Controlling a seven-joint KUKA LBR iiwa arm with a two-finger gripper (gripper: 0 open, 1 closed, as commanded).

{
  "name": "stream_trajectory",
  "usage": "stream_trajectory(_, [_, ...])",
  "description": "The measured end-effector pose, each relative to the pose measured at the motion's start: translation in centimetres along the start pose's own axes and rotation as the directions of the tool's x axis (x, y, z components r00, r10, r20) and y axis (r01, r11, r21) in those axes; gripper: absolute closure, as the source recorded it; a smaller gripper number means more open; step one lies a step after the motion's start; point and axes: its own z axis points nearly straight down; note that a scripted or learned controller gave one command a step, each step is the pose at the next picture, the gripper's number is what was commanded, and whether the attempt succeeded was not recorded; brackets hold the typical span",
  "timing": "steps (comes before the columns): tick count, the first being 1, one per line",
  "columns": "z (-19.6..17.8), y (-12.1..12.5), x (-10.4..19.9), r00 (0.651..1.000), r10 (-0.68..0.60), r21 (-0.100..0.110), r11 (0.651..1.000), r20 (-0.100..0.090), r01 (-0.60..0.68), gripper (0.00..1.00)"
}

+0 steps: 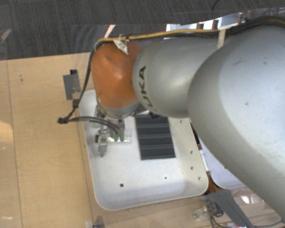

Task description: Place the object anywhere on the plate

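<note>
Gripper hangs low over the upper left part of the left bin, under the orange band. Cannot tell from here how it is set: the wrist body and cables crowd it, and the tip reads as a small tangle of metal and clear plastic with a green glint. Nothing recognisable as a carried object between it and the bin floor.

To the right of the gripper, just beside it, lies a dark ribbed rectangular slab flat on the bin floor. Its long axis runs up and down the view, ribs crosswise. Judgement: this is either the plate or the object; I cannot say which. No round dish anywhere that I can make out, and the task's object I cannot pick out with any certainty.

So the relation that matters: slab lies to the gripper's right, at close range, a short sideways shift rather than a reach.

Further right, the grey arm covers most of the right bin. Writing: "KUKA" on the arm housing, reading vertically. No other legible labels.
</note>
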Motion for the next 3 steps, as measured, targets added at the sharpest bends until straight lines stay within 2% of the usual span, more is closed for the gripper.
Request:
stream_trajectory(1, [0.2, 0.1, -3.7, 0.951, 0.310, 0.006, 0.951, -0.002, -0.310, 0.00])
stream_trajectory(2, [-0.2, -4.4, 4.1, 0.913, -0.408, 0.000, 0.913, 0.003, 0.408, 0.00])
stream_trajectory(3, [0.1, 0.3, -2.1, 0.993, -0.122, 0.000, 0.993, 0.000, 0.122, 0.00])
